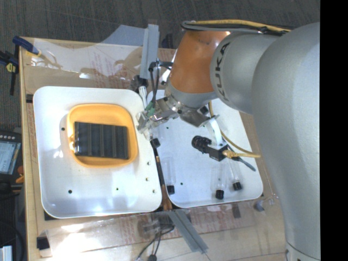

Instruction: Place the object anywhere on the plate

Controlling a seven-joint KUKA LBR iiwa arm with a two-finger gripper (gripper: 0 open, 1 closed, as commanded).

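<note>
A yellow plate point(98, 116) with rounded corners lies in the left bin point(54, 200). A dark, ribbed rectangular object point(103, 140) rests flat on the plate and covers most of its middle. My gripper point(147, 118) hangs just right of the plate, over the rim where the two bins meet. It is apart from the dark object, and nothing shows between its tips.
The right bin point(190, 197) lies mostly under the arm. Three clear, thin pieces with black ends point(220, 193) point(237, 186) point(170, 189) lie near its front edge. Crumpled clear plastic point(92, 64) covers the bench behind the bins.
</note>
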